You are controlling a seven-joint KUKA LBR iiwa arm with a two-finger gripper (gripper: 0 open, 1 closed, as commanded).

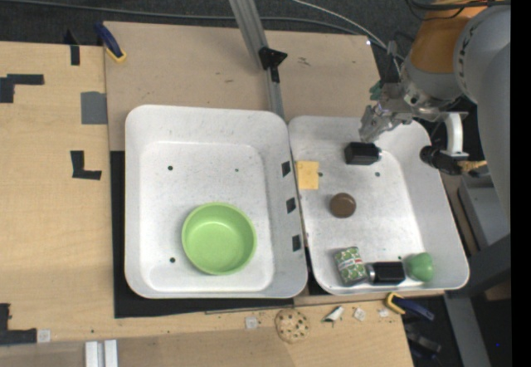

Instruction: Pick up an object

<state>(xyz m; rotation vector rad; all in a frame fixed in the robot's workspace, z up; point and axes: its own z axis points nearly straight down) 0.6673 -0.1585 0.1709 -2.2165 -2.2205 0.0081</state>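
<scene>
I hold the gripper (375,126) just above the black block (362,154) near the far wall of the right bin (436,191) — jaw opening: I cannot tell. Risk: an off-centre descent pushes the block against the wall — no grasp.

Both bins (207,129) look like smooth white plastic with a dull sheen and fine dark specks, and the green bowl (218,238) in the left one is smooth plastic with a soft gloss. The bench (50,216) is matt, wood-like board with black tape marks. The arm's orange band (444,25) shines, glossier than its grey shell (498,66).
</scene>
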